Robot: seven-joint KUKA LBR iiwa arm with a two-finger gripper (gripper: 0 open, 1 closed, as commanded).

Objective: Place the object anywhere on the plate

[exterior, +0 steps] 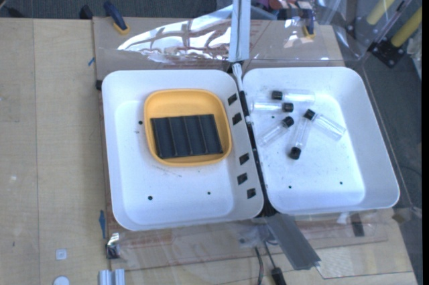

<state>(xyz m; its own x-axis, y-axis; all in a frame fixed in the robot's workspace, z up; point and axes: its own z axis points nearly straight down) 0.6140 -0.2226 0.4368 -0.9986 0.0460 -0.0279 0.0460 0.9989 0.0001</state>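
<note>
Several clear tubes (295, 123) with black caps are scattered in the right bin (348, 176), while a yellow plate (186, 126) holding a dark ridged insert (186, 136) is set in the left bin (174, 200).

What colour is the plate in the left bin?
The plate is yellow-orange, with a dark ribbed rack lying on it. It shows clearly in the camera view.

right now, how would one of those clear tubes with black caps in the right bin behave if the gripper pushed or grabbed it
The capped tube looks round and lies flat, so it would probably roll. Its clear, smooth wall may slip between fingers. Others lie close beside it, so a push would likely scatter several across the right bin.
</note>
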